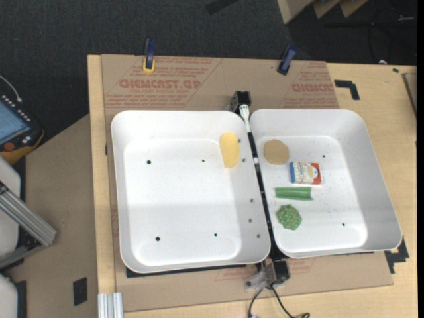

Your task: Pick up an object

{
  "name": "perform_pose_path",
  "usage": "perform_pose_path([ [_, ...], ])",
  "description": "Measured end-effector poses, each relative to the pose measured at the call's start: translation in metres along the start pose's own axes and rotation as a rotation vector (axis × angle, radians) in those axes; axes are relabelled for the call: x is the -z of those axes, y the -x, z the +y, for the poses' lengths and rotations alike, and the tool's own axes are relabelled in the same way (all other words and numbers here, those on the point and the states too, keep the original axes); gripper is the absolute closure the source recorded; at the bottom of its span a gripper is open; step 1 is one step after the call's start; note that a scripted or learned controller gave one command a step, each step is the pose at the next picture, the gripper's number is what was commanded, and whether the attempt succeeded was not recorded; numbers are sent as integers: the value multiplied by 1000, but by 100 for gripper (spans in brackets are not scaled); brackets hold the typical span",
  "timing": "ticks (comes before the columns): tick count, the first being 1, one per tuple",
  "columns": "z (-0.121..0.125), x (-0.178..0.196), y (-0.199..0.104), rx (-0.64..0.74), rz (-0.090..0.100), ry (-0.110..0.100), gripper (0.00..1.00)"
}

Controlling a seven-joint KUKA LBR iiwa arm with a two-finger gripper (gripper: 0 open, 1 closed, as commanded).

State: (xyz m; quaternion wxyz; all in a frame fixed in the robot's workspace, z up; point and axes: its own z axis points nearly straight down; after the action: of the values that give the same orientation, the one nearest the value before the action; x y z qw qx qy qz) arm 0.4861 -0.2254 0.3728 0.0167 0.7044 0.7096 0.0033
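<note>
Two white bins sit side by side on the bench. The left bin holds a yellow oblong object near its upper right corner. In the right bin lie a round tan disc, a small white, blue and red packet, a green stick-shaped piece and a bumpy green cluster. These four lie close together in that bin's left half.
The bins rest on a cardboard sheet held by two clamps at the back edge. A metal rail and a device with a blue screen stand at the far left. A cable connector sits below the bins.
</note>
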Motion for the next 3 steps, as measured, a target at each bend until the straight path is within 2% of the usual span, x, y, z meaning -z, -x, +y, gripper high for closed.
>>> perform_pose_path([
  [3,3,32,1,3,-8,11,100],
])
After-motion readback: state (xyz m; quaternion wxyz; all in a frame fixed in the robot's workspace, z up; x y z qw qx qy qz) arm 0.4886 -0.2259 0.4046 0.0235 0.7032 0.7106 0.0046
